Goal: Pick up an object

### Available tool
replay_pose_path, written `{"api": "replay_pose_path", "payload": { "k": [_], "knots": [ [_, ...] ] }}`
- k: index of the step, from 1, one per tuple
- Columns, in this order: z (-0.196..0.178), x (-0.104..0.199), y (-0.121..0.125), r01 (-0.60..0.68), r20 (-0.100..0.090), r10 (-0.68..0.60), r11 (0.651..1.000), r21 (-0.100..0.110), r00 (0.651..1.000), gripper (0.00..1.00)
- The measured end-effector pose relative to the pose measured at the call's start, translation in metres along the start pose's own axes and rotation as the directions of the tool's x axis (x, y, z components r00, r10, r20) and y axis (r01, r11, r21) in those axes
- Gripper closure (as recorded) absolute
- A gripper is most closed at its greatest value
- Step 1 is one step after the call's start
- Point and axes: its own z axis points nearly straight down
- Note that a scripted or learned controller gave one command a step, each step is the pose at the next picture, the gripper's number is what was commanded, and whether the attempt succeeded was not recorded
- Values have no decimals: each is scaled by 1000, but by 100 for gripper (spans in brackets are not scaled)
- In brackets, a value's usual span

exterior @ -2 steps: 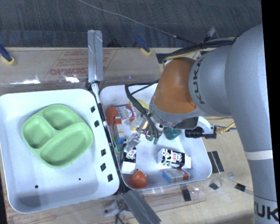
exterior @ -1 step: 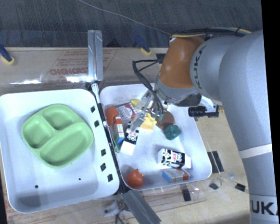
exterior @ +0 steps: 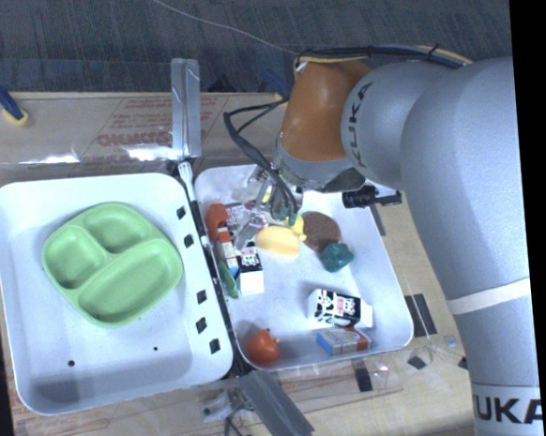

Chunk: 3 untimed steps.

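Note:
My gripper [exterior: 258,212] reaches down into the far left part of the right bin [exterior: 392,292], under the orange wrist band. Its fingers sit among a cluster of objects: a pale yellow lemon-like object [exterior: 278,241] just below it, an orange-red item [exterior: 216,216] to its left and a small white block [exterior: 250,278] further down. A brown rounded object [exterior: 321,227] and a teal lump [exterior: 335,255] lie to its right. Nothing is visibly lifted between the fingers.
A black-and-white patterned box [exterior: 336,307], a small orange-blue box [exterior: 343,341] and a red tomato-like object [exterior: 261,346] lie near the right bin's front. The left bin [exterior: 40,372] holds a green divided plate [exterior: 113,262]. The arm covers the right side.

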Motion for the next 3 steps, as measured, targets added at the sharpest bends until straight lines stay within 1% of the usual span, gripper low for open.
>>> {"api": "replay_pose_path", "payload": {
  "k": [1, 2, 3],
  "knots": [
    [0, 7, -1, 65, 3, -65, 998, -3, 998, 0],
    [-1, 19, -13, 150, 3, -150, 989, -8, 989, 0],
    [-1, 21, -6, 281, 5, -281, 960, -4, 960, 0]
  ]
}}
